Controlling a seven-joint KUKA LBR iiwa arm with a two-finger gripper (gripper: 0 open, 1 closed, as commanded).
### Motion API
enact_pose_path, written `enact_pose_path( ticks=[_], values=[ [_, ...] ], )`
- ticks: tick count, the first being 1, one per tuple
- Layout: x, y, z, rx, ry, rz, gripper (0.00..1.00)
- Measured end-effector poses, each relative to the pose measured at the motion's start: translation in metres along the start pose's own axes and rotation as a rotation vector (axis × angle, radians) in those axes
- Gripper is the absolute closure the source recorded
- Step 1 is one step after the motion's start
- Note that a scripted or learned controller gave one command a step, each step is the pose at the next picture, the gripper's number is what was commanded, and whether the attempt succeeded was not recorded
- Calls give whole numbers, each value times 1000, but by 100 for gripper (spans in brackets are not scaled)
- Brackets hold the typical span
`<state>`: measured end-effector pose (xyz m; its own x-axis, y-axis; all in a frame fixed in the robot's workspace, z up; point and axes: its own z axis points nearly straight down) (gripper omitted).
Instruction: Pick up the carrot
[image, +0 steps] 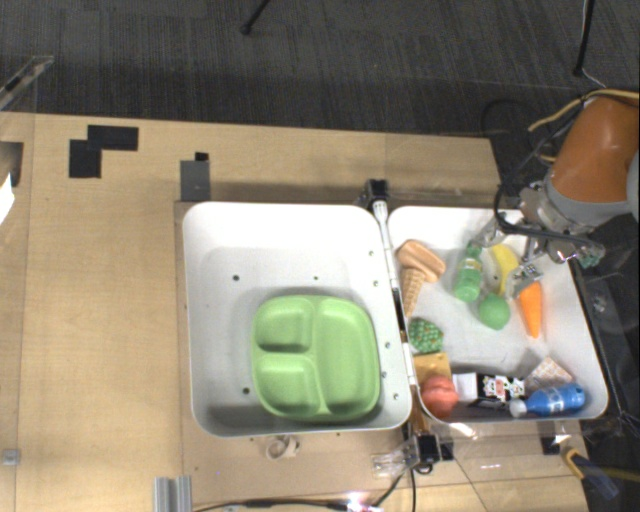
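Right-hand white bin (590, 345): carrot (531, 307) just below gripper (537, 252), long axis running straight away from it. Jaw opening impossible to tell; nothing visibly held.

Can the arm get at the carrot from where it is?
Probably yes. The carrot lies bare by the right bin's wall, just below the gripper, nothing on top; the green toy sits close beside it.

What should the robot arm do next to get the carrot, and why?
Probably a small move down and slightly toward the near side of the bin, to bring the pincer over the carrot. The carrot lies free on the floor of the right bin, just below the pincer in the camera view, beside a green toy. Nothing shows between the pincer's tips.
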<state>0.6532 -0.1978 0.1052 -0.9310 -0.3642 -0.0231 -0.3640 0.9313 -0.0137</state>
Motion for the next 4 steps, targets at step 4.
enact_pose_path(
  ticks=[4],
  values=[
    [31, 5, -8, -16, 1, -1288, 0]
  ],
)
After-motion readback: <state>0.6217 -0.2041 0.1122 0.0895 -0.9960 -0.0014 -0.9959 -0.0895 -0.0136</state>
